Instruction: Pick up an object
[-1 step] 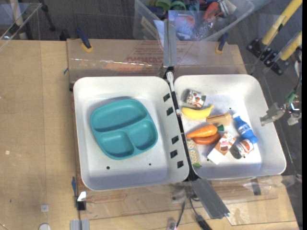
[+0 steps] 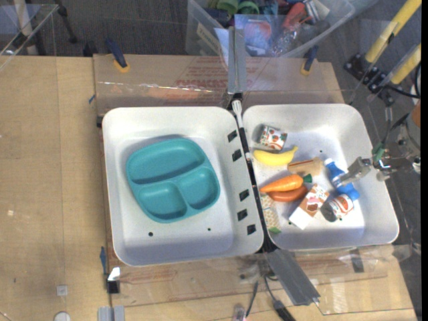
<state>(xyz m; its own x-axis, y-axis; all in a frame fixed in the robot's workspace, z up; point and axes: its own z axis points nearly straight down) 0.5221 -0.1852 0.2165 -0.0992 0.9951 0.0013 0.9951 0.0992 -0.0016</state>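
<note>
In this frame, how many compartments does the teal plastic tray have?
3. The teal plastic divided tray lies in the left white bin: one long compartment along its far side, and two smaller ones, near-left and near-right. None looks hidden.

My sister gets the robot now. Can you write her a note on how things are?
Tool: low over the right bin, near its right side, by the blue item. I can't tell if it is open or shut; nothing is seen held.
Right bin also has the banana, carrot, small can and carton.
Left bin has the teal tray.
Done: nothing lifted yet.
Left: grab one object and lift it.
</note>
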